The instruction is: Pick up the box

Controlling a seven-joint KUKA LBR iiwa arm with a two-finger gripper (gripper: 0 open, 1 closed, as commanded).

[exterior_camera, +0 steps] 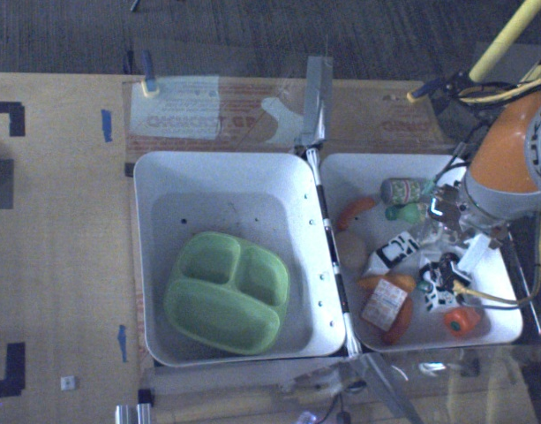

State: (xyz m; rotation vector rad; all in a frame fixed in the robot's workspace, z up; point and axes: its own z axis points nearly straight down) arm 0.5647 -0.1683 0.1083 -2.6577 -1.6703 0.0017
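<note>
The box [384, 301], small with a pale label and orange-red sides, lies tilted near the front of the right bin [508, 329]. It rests partly on an orange item [400, 323]. My gripper [446, 239] hangs over the right half of that bin, under the grey wrist and the orange band. It is up and to the right of the box and apart from it. Clutter and the dim view hide what lies under the gripper.
The right bin also holds a greenish bottle [406, 189], a red sausage shape [353, 211], two black-and-white toys [395, 251] [439, 289] and an orange ball-like piece [462, 321]. A yellow cable [495, 300] crosses its right side. The left bin [164, 184] holds a green divided plate [226, 291].
</note>
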